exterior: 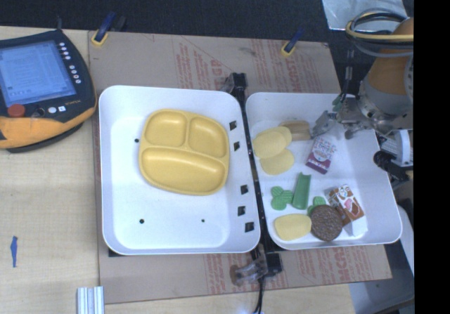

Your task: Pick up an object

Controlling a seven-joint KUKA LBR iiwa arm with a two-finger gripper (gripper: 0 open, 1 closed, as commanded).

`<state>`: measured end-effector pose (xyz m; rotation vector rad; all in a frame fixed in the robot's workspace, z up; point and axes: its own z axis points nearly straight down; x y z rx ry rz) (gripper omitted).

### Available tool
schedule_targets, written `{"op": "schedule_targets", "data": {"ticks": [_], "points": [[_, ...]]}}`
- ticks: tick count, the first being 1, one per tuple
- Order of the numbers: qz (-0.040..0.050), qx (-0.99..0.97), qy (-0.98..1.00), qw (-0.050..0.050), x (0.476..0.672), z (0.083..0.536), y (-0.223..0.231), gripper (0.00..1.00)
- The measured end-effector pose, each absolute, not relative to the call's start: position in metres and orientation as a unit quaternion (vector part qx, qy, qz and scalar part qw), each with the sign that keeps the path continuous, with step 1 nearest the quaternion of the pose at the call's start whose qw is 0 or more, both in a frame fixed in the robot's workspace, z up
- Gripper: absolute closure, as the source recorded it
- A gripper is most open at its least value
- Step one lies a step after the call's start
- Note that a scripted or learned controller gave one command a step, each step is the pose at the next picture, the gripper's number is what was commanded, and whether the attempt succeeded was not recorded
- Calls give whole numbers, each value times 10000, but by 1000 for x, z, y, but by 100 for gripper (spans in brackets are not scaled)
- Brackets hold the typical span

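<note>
Small packet [320, 154], pink and white with dark print, lying flat in the right bin [373, 235] toward its far edge, just beside and below-left of the gripper [337, 121]. Long axis tilted, running roughly from far right to near left. Closest loose item to the gripper, judging by this view; round yellow pieces [273, 142] lying further toward the bin's left wall. Cannot tell whether the gripper is spread or pressed together, nothing seen pinched. Probably a short reach down and toward the left wall to straddle the packet across its narrow side.
</note>
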<state>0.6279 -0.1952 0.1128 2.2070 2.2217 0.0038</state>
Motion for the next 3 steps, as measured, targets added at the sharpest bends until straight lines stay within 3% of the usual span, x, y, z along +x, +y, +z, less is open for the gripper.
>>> {"op": "schedule_targets", "data": {"ticks": [1, 2, 3], "points": [[-23, 7046, 7096, -35, 583, 91, -152, 0], [-20, 7046, 7096, -18, 585, 102, -154, 100], [1, 7050, 7092, -2, 604, 156, -98, 100]]}}
